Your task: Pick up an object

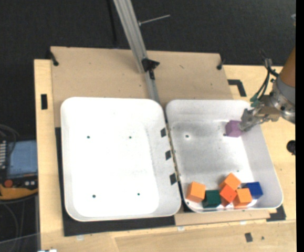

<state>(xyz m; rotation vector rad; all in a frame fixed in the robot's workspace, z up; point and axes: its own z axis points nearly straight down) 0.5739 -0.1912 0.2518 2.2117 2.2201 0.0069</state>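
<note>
A small purple block (233, 128) lies in the right bin (209, 156), near its far right corner. My gripper (245, 121) reaches in from the right and hangs just above and to the right of that block, touching or nearly touching it. The view is too coarse to show whether the block sits inside the gripper. Along the bin's near edge a cluster of blocks rests: an orange one (196, 191), a dark green one (212, 198), three more orange ones (230, 189) and a blue one (253, 189).
The left bin (115, 156) stands beside the right one, joined by dark clips at the shared edge. A slanted metal rail (136, 41) runs from the top down to the bins' far junction. Cables and a blue device (20, 159) lie off the bench at left.
</note>
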